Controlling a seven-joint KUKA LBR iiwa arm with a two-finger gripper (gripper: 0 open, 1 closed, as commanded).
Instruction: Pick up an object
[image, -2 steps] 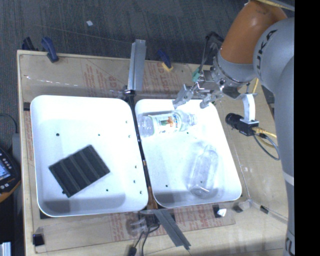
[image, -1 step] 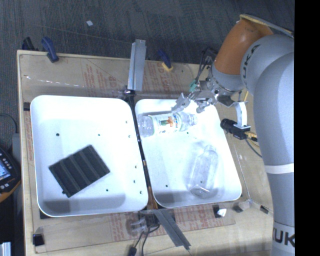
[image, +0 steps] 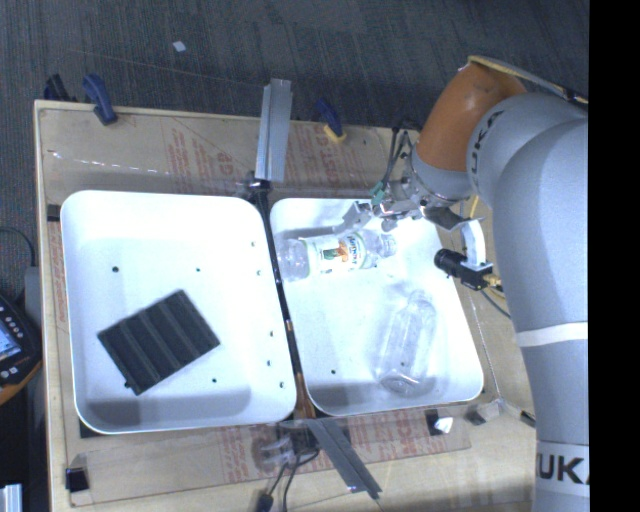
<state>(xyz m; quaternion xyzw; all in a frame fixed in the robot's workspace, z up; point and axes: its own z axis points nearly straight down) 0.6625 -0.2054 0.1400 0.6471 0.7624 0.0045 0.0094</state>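
Observation:
A clear plastic bottle with an orange and green label (image: 338, 252) lies on its side near the far end of the right bin (image: 460, 385). A second clear bottle without a label (image: 405, 345) lies toward that bin's near right corner. A black ribbed rectangular pad (image: 158, 340) lies flat in the left bin (image: 90, 215). My gripper (image: 366, 214) hangs over the far edge of the right bin, just above and slightly right of the labelled bottle. It sits very close to the bottle's upper side, and nothing shows lifted off the bin floor.
The grey arm with its orange band (image: 455, 120) comes in from the right over the right bin's far right corner. A metal divider bar (image: 272, 130) and blue clamps (image: 98, 98) stand beyond the bins. A black device (image: 12, 340) sits at the left edge.

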